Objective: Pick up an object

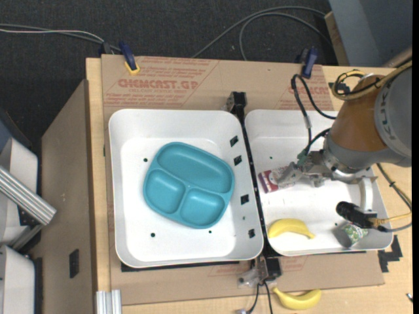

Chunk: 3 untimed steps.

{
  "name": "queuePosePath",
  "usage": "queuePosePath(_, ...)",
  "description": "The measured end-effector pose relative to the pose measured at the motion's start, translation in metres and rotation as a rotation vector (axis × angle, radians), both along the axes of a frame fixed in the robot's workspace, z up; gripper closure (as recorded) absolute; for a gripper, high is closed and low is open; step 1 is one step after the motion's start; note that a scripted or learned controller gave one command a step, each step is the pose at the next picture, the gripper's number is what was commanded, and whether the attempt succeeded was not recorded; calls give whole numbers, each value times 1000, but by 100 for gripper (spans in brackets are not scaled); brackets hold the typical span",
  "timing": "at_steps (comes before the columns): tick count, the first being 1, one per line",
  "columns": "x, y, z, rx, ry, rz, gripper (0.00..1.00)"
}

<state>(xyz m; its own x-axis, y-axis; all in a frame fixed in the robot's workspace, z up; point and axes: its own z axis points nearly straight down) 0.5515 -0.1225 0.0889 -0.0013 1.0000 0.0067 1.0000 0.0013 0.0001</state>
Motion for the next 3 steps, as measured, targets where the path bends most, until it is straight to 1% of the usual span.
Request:
queuePosePath(1, 3, 1, 14, 0, -12, 1, 100)
queuePosePath(2, 6, 3, 58, -8, -5, 0, 100)
queuePosePath(3, 0, 6, 119, -7, -7, 0, 100)
